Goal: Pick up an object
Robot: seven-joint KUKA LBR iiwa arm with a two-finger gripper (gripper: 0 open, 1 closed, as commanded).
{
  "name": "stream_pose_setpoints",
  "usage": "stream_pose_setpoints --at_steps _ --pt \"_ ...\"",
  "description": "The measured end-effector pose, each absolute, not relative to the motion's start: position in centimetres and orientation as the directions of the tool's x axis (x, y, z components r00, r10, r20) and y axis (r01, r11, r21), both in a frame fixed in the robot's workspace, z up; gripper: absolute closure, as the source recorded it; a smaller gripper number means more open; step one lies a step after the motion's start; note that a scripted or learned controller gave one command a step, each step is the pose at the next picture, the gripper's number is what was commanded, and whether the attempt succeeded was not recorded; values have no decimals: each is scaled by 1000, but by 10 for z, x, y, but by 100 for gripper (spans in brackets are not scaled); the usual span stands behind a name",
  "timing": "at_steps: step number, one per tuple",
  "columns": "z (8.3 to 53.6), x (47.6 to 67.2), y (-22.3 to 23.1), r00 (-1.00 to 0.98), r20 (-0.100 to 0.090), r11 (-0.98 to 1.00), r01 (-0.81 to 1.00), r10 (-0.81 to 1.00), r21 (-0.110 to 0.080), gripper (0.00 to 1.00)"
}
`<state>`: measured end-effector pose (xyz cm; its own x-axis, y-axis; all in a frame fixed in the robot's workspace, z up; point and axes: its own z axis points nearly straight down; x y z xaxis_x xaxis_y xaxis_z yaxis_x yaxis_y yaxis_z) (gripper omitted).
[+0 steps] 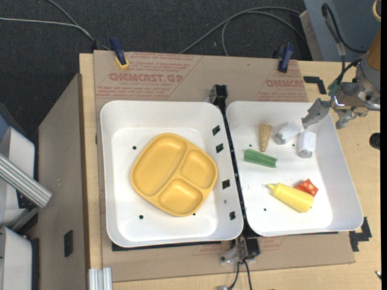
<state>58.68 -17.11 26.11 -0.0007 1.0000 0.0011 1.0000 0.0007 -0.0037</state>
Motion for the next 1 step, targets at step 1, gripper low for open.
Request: stream_pose_setpoints --at_steps 1 --pt "205 587 -180 1 2 -1 1000 1000 -6 0"
